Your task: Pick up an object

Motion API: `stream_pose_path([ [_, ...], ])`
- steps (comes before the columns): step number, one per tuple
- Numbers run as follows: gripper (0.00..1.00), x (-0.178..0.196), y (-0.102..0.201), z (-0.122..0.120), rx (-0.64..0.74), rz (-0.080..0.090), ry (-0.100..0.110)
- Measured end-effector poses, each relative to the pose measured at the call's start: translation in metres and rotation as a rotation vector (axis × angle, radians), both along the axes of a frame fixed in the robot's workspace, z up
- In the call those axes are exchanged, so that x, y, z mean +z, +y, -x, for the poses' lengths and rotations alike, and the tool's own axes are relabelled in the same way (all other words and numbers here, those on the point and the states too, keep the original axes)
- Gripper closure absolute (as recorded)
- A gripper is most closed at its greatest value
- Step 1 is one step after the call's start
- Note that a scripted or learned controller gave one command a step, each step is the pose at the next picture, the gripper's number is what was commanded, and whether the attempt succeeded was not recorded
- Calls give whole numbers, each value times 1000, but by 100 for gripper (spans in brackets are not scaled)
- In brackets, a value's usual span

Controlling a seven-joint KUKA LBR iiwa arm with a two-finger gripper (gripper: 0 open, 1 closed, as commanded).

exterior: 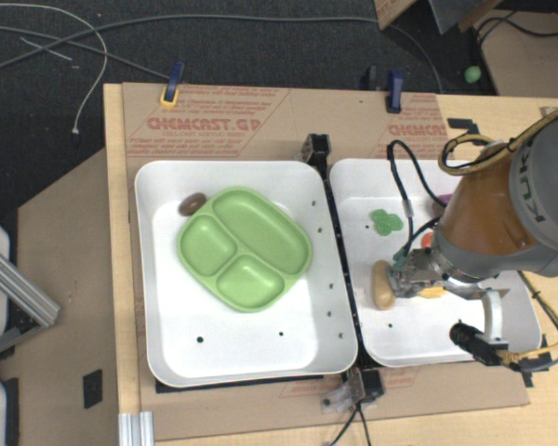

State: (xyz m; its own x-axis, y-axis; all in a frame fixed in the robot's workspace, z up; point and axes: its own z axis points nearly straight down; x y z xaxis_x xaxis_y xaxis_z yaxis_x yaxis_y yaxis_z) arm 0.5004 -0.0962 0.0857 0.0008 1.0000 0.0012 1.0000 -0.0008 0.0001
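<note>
Red lettering on the cardboard sheet (232, 119) under the bins reads roughly "CHEMCAST GP", printed behind the left bin and again, partly hidden, behind the right bin; the arm's grey housing carries part of the word "KUKA" at the frame's right edge. Two blue clamps (173, 84) pin the cardboard's far edge to the counter.

The left bin (167, 323) holds a green divided tray (245, 247) set at a slant, with a small brown oval object (193, 204) touching its far-left corner; the near half of this bin's floor is open white space.

In the right bin (400, 337), the hand (405, 277) sits low near the middle, just beside a tan potato-shaped object (382, 286) by the bin's left wall. Whether its fingers are wide or narrow cannot be told. A small green piece (386, 221) lies farther back, and something orange (430, 293) peeks from beneath the wrist. The arm covers much of this bin's right side
</note>
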Motion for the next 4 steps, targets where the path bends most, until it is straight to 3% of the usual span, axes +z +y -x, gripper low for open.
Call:
stream_pose_path([
  [1, 100, 11, 0, 0, -2, -1, -2],
  [3, 100, 99, -3, 1, 1, 2, -5],
  [4, 100, 123, -3, 0, 2, 2, -4],
])
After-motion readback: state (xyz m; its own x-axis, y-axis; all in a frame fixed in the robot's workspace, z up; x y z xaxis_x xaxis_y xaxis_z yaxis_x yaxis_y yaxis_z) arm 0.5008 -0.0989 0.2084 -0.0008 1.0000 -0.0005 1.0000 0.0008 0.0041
